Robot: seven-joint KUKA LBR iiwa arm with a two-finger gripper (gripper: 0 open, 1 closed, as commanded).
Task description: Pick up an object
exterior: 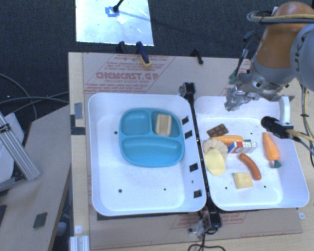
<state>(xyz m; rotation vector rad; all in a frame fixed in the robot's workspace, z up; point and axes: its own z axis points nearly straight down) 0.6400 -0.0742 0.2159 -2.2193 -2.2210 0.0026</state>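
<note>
The desk (120,69) carries 2 shallow white bins side by side. The left bin (110,192) holds a blue divided tray (146,148), with a tan bread slice (163,124) in its upper right compartment. The right bin (288,192) holds the loose objects: a brown chocolate piece (217,130), a small packet (239,145) touching 2 pale round slices (215,157), a red sausage (249,166), a yellow cheese cube (243,180) and an orange carrot (271,148) near the right wall. The gripper (234,102) hangs over the right bin's far edge, apart from all objects; whether it is clenched or released, I cannot tell.
</note>
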